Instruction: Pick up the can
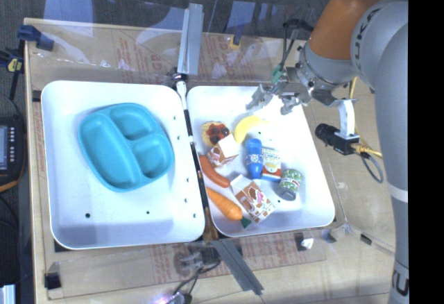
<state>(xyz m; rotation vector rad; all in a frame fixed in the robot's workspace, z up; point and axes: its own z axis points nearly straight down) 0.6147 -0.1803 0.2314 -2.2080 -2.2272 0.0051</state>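
Observation:
The can is small, with a green and dark label, and lies near the right wall of the right bin. My gripper hangs over the back of that bin, well behind the can and above a yellow fruit. Its two fingers are spread open with nothing between them.
Beside the can in the right bin lie a blue bottle, a carton, a carrot, a sausage, a second small carton and a round pastry. The left bin holds a blue divided plate.

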